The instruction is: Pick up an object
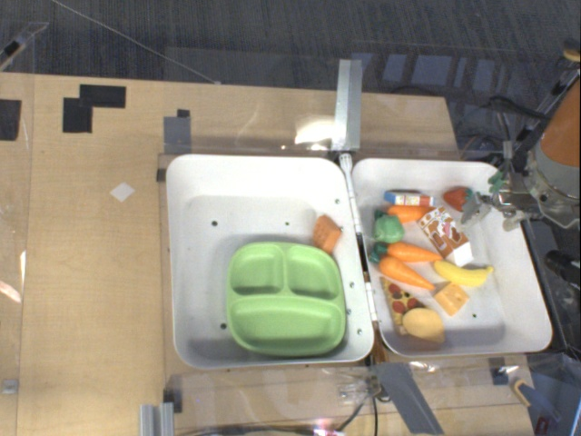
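The gripper [490,203] sits at the right edge of the right bin [517,325], upper right of the frame; whether its jaws are open or closed cannot be told. Just left lie a strawberry [456,196] and a carton [444,231]; below them, carrots [413,253] and a banana [463,272]. The left bin [195,243] holds a green plate [286,298].

Grey-bodied arm [556,178] with an orange band [565,130] above the wrist; small metallic hand [490,203] with green-tipped parts; dark cables beside the upper links.
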`<move>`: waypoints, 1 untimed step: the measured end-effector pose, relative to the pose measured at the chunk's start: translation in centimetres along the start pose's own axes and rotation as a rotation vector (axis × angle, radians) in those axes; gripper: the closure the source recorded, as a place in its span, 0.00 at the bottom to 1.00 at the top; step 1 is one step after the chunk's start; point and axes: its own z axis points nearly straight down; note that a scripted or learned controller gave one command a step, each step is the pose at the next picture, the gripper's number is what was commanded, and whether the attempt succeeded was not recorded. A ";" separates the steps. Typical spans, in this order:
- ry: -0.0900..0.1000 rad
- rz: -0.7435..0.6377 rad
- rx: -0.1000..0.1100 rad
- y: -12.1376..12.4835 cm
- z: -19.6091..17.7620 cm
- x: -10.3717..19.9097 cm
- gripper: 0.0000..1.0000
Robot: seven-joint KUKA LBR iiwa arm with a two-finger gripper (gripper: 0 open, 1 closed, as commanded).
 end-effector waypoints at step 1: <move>-0.001 0.005 -0.002 -3.1 10.3 1.3 0.00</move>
